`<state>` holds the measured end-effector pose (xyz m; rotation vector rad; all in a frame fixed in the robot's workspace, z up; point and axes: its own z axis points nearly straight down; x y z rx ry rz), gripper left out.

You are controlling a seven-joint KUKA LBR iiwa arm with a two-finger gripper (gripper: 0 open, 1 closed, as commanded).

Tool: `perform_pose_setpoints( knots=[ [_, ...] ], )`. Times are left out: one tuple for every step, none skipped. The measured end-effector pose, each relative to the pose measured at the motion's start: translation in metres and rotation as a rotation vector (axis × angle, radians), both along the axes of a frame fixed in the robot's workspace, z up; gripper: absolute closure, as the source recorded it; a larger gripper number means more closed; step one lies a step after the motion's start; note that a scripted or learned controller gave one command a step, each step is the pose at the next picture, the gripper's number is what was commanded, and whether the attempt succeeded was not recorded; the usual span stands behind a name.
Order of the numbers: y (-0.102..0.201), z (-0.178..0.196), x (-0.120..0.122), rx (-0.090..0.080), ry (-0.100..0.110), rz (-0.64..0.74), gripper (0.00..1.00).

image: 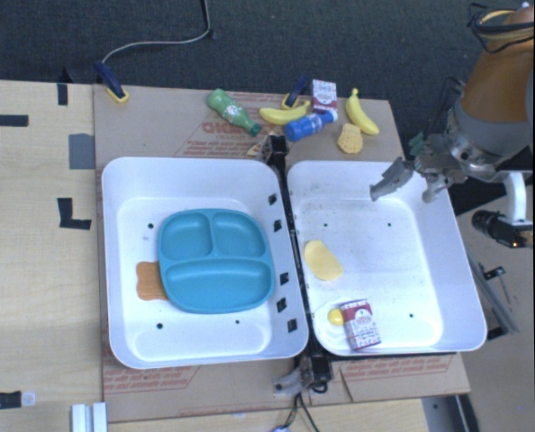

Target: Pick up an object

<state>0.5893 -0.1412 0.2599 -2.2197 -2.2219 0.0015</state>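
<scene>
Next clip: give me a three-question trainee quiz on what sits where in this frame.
1. True or false: the blue divided plate lies in the right bin.
2. Which lies in the right bin? A) green bottle B) red-and-white carton C) blue bottle
3. Fill in: the gripper hangs over the right bin's ____ right corner.

Key: 1 false, it lies in the left bin; 2 B; 3 far.
</scene>
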Motion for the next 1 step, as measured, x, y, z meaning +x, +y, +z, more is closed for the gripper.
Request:
perform_pose_setpoints(
  knots=[
    [0.0409,-0.1240,-0.0149,0.001,0.004,0.000,0.00]
  ],
)
